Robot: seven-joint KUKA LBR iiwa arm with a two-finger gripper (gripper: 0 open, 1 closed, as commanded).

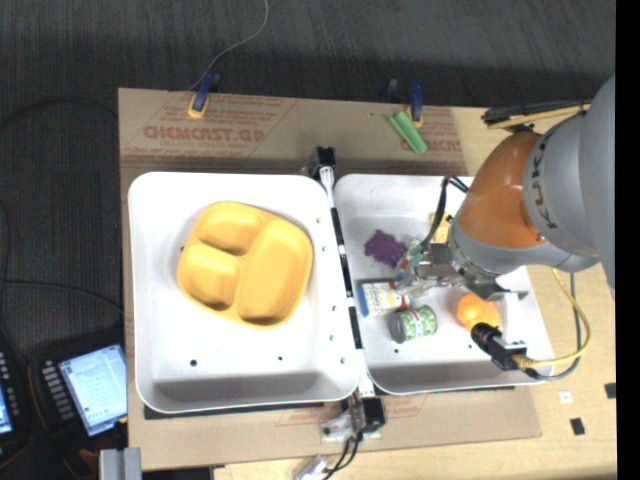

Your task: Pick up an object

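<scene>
We are looking down on a bench (150, 118) covered with brown cardboard that is carrying two shallow white bins side by side. The left bin (160, 368) is holding a yellow sectioned tray (245, 261), lying upside down with its three rounded compartments bulging upward near the middle of the bin.

The arm (560, 208) is reaching in from the right, its orange band (500, 203) hanging over the upper right part of the right bin (390, 193). The jaws (418, 268) are sitting low over the middle of that bin, just above the cluster of small things. We cannot tell whether they are spread or closed, since the wrist is hiding them from above, and we are not seeing anything held between them.

Inside the right bin, a purple object (382, 247) is lying just to the left of the jaws. Below it, a small flat packet (379, 295) with blue and white print is resting near the bin's left wall. A green can (414, 323) is lying on its side just beside the packet, below the jaws. An orange ball (476, 311) is sitting to the right of the can, partly under the arm.

A green marker (408, 132) is lying on the cardboard above the right bin, near a blue clamp (416, 98). Another blue clamp (204, 92) is gripping the cardboard's top edge on the left.
</scene>
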